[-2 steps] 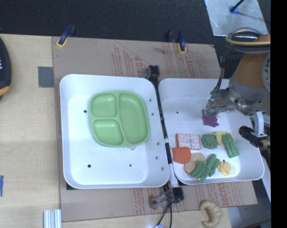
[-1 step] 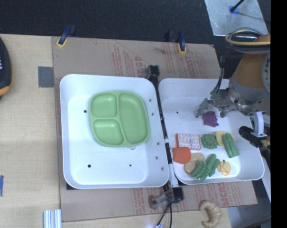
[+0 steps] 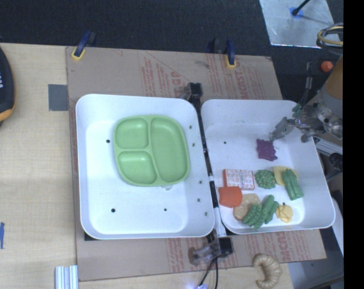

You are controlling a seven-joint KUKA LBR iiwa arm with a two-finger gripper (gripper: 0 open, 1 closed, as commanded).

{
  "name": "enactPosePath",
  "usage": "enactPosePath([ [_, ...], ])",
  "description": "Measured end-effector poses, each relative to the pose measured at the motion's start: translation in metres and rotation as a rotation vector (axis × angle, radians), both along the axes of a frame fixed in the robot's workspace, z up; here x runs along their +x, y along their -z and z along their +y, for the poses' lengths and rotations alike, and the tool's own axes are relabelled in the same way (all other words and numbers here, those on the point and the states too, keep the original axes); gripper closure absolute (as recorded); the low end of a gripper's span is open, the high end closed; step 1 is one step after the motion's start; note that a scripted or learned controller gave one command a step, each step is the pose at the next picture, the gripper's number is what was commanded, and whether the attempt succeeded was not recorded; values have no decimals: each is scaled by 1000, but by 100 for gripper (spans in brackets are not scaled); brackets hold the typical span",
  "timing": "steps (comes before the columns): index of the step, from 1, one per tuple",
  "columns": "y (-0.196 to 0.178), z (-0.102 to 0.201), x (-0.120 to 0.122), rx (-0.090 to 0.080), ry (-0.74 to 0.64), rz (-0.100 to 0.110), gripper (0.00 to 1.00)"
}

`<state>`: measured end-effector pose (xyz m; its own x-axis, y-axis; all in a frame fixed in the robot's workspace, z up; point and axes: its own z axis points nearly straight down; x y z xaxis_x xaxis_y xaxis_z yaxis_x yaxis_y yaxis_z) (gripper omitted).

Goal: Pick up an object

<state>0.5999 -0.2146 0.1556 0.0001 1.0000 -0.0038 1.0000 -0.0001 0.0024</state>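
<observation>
Currently your hand [image 3: 288, 127] hovers open and empty over the right bin [image 3: 230, 110]; the purple toy [image 3: 266, 150] lies just below-left of it. Risk: descending from here, fingers could straddle bare floor or clip the bin wall.

**Toy food gathered in the right bin**

A purple grape cluster [image 3: 266, 150] is seen lying flat, apart from the rest, near the middle of the right bin [image 3: 242, 116]. Along the bin's near side, a pink-and-white wafer [image 3: 238, 178], a red-orange block [image 3: 230, 196], a broccoli floret [image 3: 265, 179], a green pod [image 3: 292, 185], green beans [image 3: 261, 211], a tan biscuit [image 3: 248, 202] and yellow pieces [image 3: 284, 212] are clustered closely together.
</observation>
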Motion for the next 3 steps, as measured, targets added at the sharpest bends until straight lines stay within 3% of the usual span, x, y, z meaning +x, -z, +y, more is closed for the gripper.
enactPosePath([
  [1, 68, 41, 2, 7, -8, 11, 0],
  [2, 52, 37, 3, 2, -7, 6, 100],
  [3, 53, 37, 3, 2, -7, 7, 0],
])
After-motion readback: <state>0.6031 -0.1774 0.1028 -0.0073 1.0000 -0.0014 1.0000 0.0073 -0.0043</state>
